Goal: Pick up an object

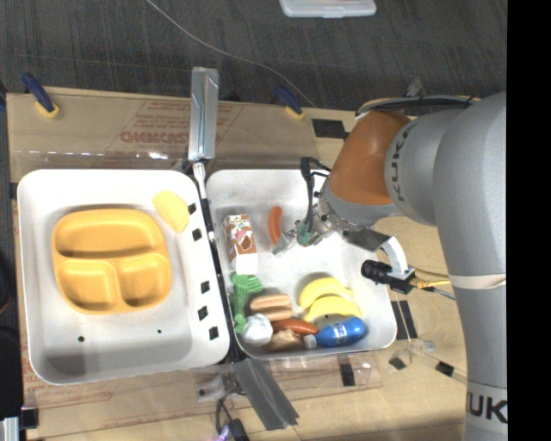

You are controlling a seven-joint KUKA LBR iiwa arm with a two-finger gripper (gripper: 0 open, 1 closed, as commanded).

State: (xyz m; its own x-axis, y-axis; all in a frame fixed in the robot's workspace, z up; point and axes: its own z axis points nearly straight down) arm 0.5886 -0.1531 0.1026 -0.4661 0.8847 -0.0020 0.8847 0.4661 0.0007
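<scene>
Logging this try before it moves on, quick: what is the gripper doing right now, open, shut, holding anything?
Gripper: low in the right bin beside the orange carrot-like toy; open or shut cannot be told, nothing seen held.

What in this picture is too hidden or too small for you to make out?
- Gripper, camera view: its tips are small and blurred under the arm's wrist, so open or shut is unclear.
- Pile of toy food at the right bin's near edge: the pieces overlap, and the lower ones are partly covered.
- Small box: its label is too small to read.
- Clear lid: cut off by the top edge.
</scene>
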